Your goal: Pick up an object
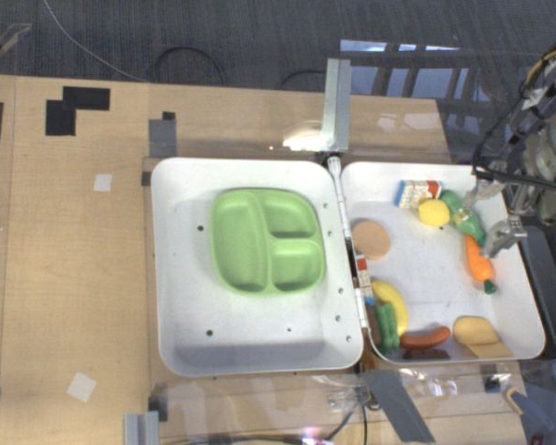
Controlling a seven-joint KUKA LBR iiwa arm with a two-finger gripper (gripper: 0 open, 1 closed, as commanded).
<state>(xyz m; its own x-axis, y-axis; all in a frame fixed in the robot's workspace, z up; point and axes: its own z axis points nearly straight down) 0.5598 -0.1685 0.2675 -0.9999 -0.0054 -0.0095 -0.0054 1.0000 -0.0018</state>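
The right bin [417,267] holds several toy foods: a yellow lemon [434,213], a small red, white and blue box [416,192], a green leafy piece [463,213], an orange carrot [480,261], a brown round disc [372,239], a banana [392,304], a green vegetable [385,325], a red sausage [424,338] and a tan bread piece [475,330]. My gripper [497,212] hangs over that bin's right edge, just right of the green piece and above the carrot. Its two metal fingers stand apart, open, with nothing between them.
The left bin [185,313] bears a green divided plate [266,241]. A metal post [336,105] rises behind the seam between the bins. Cables and the arm's body crowd the right edge.
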